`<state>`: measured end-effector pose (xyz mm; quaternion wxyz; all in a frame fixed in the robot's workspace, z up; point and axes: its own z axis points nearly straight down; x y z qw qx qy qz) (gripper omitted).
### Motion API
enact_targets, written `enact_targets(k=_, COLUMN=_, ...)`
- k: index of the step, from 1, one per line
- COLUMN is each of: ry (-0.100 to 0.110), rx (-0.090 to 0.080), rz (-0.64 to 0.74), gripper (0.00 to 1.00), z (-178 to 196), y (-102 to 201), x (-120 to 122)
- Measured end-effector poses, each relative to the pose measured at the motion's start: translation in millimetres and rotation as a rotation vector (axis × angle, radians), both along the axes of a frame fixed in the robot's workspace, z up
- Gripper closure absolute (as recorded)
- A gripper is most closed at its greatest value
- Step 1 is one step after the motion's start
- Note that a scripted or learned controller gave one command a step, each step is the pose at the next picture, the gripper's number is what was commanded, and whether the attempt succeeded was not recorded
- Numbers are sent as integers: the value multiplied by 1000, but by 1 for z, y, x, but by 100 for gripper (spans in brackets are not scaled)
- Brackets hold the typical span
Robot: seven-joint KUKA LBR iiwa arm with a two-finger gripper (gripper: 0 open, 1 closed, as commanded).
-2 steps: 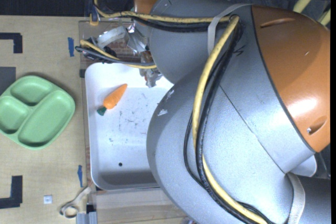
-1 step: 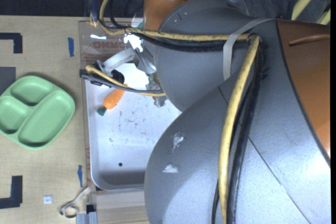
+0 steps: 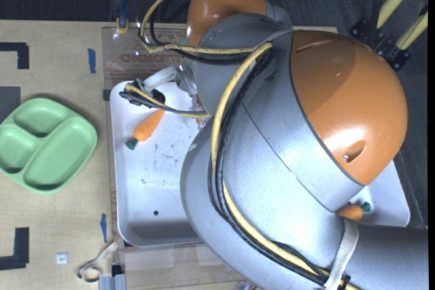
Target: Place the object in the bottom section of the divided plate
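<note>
A light green divided plate (image 3: 46, 144) lies on the wooden bench at the left, with two small sections at the top and one large section at the bottom right. An orange toy carrot (image 3: 147, 126) with a green tip lies slanted in the upper left of the white bin (image 3: 146, 214). My gripper (image 3: 168, 85) hangs just above and right of the carrot's upper end, largely hidden by the arm. The carrot rests on the bin floor, apart from the plate.
The grey and orange arm (image 3: 299, 146) covers most of both bins. A second small orange carrot (image 3: 353, 212) peeks out at the right bin's edge. Blue tape marks and black corner marks sit on the bench around the plate.
</note>
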<state>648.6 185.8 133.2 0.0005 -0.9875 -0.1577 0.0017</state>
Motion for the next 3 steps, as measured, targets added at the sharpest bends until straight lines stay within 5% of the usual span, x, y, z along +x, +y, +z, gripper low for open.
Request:
enact_targets(k=1, ry=-5, rx=3, rz=10, gripper=100, z=-47, y=40, x=5)
enact_targets(k=3, ry=-6, rx=6, rz=9, gripper=100, z=-26, y=41, x=6)
